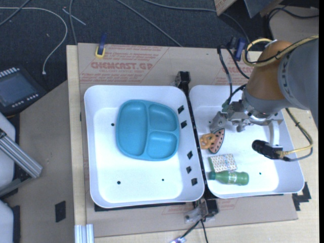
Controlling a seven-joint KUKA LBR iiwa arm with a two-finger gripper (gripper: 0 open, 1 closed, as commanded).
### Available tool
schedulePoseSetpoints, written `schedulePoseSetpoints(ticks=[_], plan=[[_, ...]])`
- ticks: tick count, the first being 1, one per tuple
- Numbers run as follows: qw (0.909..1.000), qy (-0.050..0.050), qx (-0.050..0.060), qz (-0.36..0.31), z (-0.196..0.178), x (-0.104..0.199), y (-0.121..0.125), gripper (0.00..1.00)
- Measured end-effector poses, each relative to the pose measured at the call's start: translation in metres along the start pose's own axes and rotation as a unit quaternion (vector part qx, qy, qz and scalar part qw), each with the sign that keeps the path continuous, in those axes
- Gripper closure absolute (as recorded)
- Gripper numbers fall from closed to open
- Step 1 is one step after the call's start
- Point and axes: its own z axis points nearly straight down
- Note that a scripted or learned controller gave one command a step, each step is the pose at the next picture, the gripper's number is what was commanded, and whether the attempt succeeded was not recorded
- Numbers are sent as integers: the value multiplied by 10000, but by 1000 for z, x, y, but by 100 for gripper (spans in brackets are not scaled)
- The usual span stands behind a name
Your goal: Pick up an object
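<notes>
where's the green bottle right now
The green bottle lies on its side near the front edge of the right bin, just below the small patterned packet.

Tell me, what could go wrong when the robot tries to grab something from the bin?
The orange and brown thing, the speckled packet and the green bottle lie crowded together in the right bin, so the hand might knock one while going for another. The bottle lies on its side and could roll away. The things also sit near the bin's left wall, which might block the hand.
</notes>
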Motion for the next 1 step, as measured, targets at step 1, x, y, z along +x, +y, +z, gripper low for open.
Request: schedulePoseSetpoints(ticks=[1], plan=[[10000, -2, -5, 6, 17, 0, 0, 0]])
